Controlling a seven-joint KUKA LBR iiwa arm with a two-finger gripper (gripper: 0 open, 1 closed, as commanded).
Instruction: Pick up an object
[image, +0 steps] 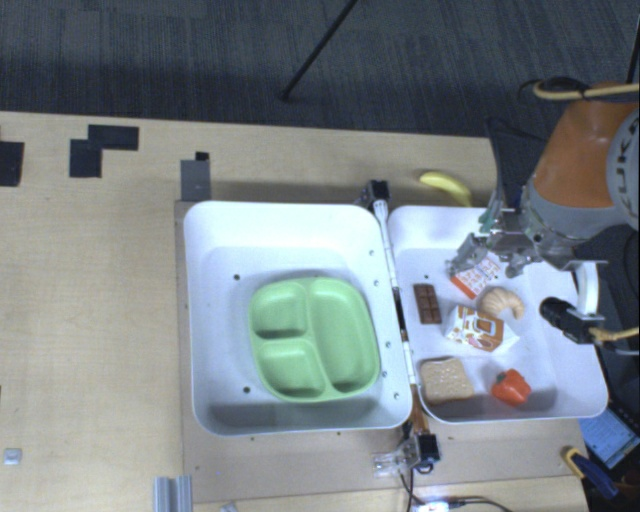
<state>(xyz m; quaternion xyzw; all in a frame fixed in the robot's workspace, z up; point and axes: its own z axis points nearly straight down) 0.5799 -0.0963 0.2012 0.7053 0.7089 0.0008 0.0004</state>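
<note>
Over the right bin (560, 405), the hand (487, 243) hangs just above a small red-and-white packet (477, 274), which lies directly beneath it at the bin's upper middle, while its grip state cannot be judged from this angle.

No legible txt, labels or nos anywhere; red/white packet (477, 272) in right bin (590, 395) and orange/white wrapper (477, 329) beside it carry print, too small/blurred to read
</note>
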